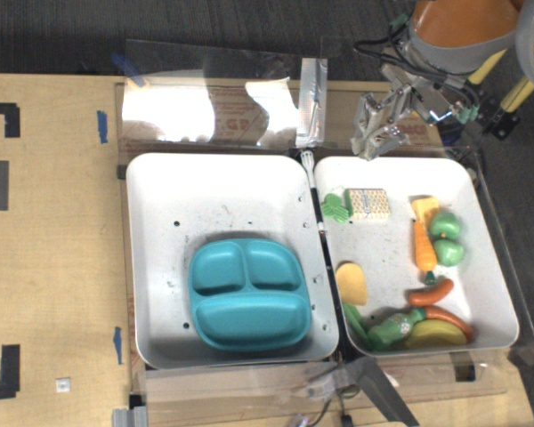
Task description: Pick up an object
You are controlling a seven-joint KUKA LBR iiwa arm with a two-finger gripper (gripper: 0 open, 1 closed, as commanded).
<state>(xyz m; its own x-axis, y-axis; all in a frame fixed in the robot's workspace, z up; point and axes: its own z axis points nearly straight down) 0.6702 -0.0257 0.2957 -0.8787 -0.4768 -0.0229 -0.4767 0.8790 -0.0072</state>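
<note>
1. Hovers above the far edge of the right bin [494,238]: the gripper [376,140], metal fingers pointing down, nothing between them; impossible to tell from this slant whether spread or pressed together.
2. Candidates all in the right bin: a small speckled box [368,204] touching a green piece [336,206] near the far wall, closest to the gripper; a yellow lemon-like piece [351,283] alone by the left wall; an orange carrot [424,238] pressed against two green round pieces [447,238]; a crowded heap at the near edge with a banana [436,331], a red chilli [430,294] and green items.
3. Best bet by judgement: the yellow piece, well apart from its neighbours, so room for both fingers; straight descent, centred, closing across its narrow width.
4. Riskier: the heap and the carrot cluster, with fingers likely to land on a neighbour or nudge the pile.
5. Left bin [151,238]: only a teal divided tray [247,294].
6. Surface: smooth white plastic, shallow walls, likely slippery for rounded toys; bare floor in the middle of the right bin.
7. Around: tan bench [44,238] with blue tape marks, shiny foil behind the bins, cables near the arm's wrist.
</note>
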